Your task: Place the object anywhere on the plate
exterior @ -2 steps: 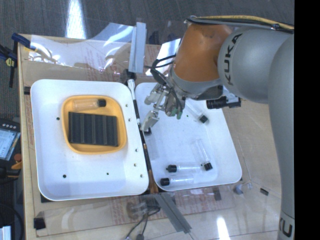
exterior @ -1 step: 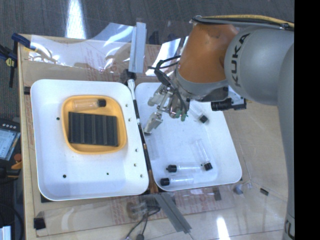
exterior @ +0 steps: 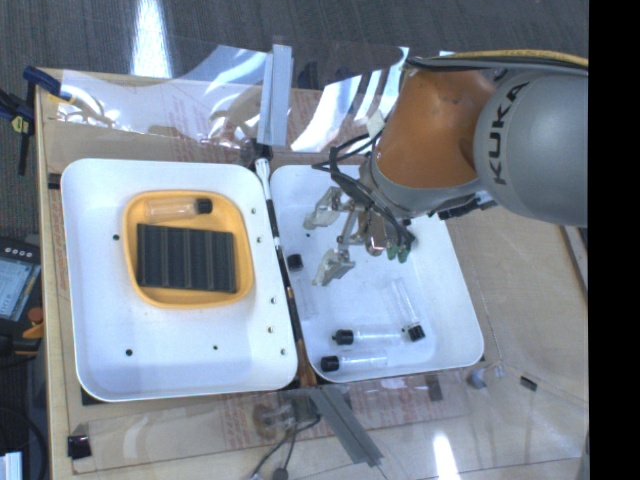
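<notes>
Hovering over the right bin (exterior: 455, 298), the gripper (exterior: 330, 238) hangs w/ its two fingers spread apart, one finger (exterior: 322, 211) toward the bin's back, the other (exterior: 334, 265) nearer the middle. Nothing sits between them; white bin floor shows in the gap.

Task things are clear vials w/ black caps. Three lie in the right bin, all toward its front: one vial (exterior: 405, 310) lies right of and in front of the gripper, cap at its near end; a second vial (exterior: 368, 338) lies crosswise in front of it, cap to the left; a third vial (exterior: 350, 364) lies by the front rim. All are apart from the fingers, none touching. A small black cap (exterior: 294, 262) lies alone near the bin's left wall, just left of the lower finger.

Left bin (exterior: 90, 338) holds the plate (exterior: 136, 278), yellow-rimmed w/ a dark ribbed insert (exterior: 187, 256). A fourth vial (exterior: 178, 208) lies on the plate along its back edge, behind the insert, well apart from the gripper.

Arm (exterior: 480, 128) comes in from the right, orange band above the wrist.
</notes>
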You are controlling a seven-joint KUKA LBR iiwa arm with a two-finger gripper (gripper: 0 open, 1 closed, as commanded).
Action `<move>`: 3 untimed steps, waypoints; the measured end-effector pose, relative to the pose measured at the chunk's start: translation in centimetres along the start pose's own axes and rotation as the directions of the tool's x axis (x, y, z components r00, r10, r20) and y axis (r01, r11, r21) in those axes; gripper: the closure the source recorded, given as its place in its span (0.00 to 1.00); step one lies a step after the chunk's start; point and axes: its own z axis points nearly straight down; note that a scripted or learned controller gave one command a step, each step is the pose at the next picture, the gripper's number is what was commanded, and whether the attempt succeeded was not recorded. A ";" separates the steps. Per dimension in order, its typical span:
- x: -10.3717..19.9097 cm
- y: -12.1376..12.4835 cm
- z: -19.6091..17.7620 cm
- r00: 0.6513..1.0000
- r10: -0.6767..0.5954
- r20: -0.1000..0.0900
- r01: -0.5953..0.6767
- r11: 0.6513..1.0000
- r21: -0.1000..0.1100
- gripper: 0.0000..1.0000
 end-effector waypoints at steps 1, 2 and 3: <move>7.1 6.5 -0.3 0.999 -0.045 0.000 0.045 0.999 0.000 0.00; 3.3 2.5 -1.6 0.940 -0.342 0.004 0.342 0.940 0.001 0.00; 5.7 9.5 -0.3 0.959 -0.282 0.001 0.282 0.959 0.000 0.00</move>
